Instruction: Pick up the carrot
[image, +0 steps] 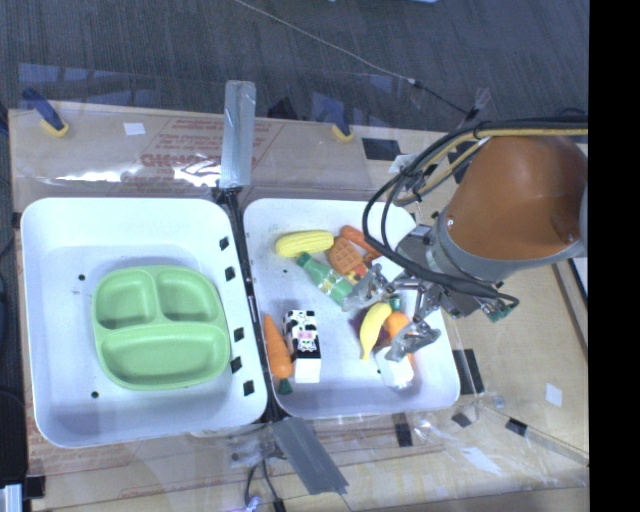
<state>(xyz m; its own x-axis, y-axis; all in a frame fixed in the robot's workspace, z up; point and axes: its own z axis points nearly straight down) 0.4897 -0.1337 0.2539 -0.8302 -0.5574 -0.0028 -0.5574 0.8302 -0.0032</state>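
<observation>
Carrot lies along the right bin's left wall, touching the milk carton. My tool hangs well apart, over the banana; grip state: cannot tell. Risks: wall blocks one side; carton gets nudged or grabbed instead.

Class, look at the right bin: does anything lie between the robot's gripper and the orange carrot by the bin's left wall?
Yes. The black-and-white cow-patterned milk carton lies right beside the orange carrot, between it and the two-finger gripper, which is over the yellow banana.
</observation>
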